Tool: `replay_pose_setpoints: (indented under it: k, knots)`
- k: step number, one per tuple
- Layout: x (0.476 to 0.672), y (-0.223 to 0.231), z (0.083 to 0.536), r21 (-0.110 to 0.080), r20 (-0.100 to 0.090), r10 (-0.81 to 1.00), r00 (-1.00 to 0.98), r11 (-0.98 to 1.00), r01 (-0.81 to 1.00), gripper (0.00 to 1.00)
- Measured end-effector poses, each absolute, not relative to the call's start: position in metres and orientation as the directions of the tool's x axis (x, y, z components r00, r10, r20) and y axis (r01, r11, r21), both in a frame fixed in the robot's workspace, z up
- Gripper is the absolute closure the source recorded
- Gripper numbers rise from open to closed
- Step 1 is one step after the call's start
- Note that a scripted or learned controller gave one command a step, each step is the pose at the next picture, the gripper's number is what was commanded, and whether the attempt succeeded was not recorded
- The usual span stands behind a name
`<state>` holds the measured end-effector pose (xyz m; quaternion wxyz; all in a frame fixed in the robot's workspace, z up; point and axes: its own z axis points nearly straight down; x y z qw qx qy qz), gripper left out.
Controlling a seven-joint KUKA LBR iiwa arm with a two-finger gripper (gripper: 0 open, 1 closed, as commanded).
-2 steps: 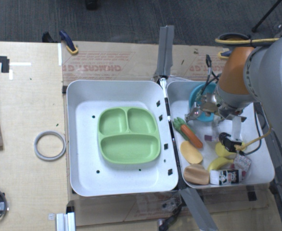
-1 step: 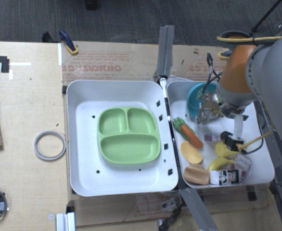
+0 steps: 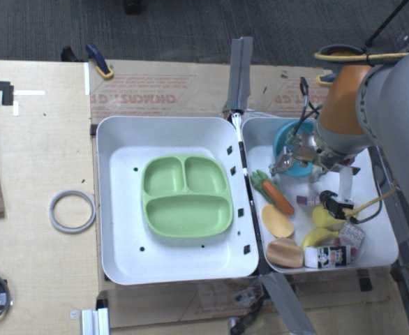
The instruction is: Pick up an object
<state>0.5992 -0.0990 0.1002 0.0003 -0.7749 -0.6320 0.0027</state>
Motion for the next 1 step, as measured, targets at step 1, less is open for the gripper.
replay_pose_setpoints:
  k: [1]
  knots:
    - [0.6506, -0.1371, 0.0903, -0.044, 0.006, 0.994, 0.112, -0.112, 0.993, 0.0]
